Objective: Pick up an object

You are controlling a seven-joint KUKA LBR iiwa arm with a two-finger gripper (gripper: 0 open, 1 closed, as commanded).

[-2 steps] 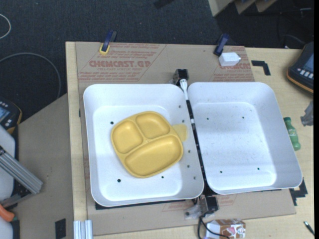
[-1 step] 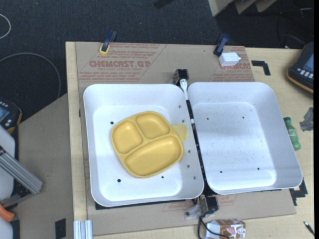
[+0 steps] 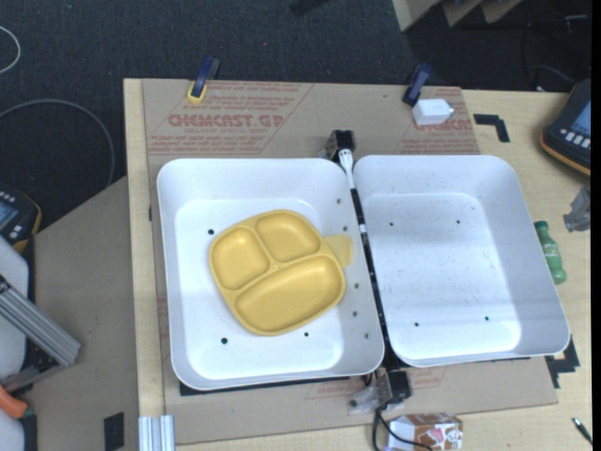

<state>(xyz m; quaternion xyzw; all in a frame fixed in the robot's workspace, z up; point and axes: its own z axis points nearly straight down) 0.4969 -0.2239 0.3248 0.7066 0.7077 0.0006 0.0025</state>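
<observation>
One yellow divided plate (image 3: 277, 272) is lying in your left bin (image 3: 178, 280), long axis running ten-to-four o'clock; hand state I cannot tell.

This is a robotics lab or test workshop. Two shallow white bins (image 3: 441, 181) sit on a counter (image 3: 282, 111) covered with printed cardboard held by clamps (image 3: 201, 80) at 12 o'clock. Loose cables (image 3: 42, 111) lie at 9 o'clock on dark carpet, and a handheld controller (image 3: 573, 134) rests at 3 o'clock.
</observation>
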